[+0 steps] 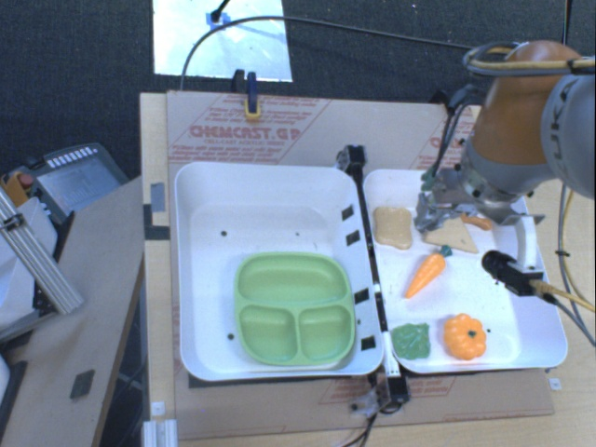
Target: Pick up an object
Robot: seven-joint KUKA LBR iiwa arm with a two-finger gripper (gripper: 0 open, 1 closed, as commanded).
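Pick not done | our gripper (436, 214) low in right bin (549, 343) over tan wedge (453, 238) | finger state: we cannot tell | carrot (426, 274), pumpkin (465, 336) untouched

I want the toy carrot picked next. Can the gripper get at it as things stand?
Probably yes: the toy carrot lies apart from its neighbours in the right bin, uncovered, just below the gripper.

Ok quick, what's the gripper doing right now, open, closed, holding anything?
Gripper: low over the right bin; open or closed cannot be told.
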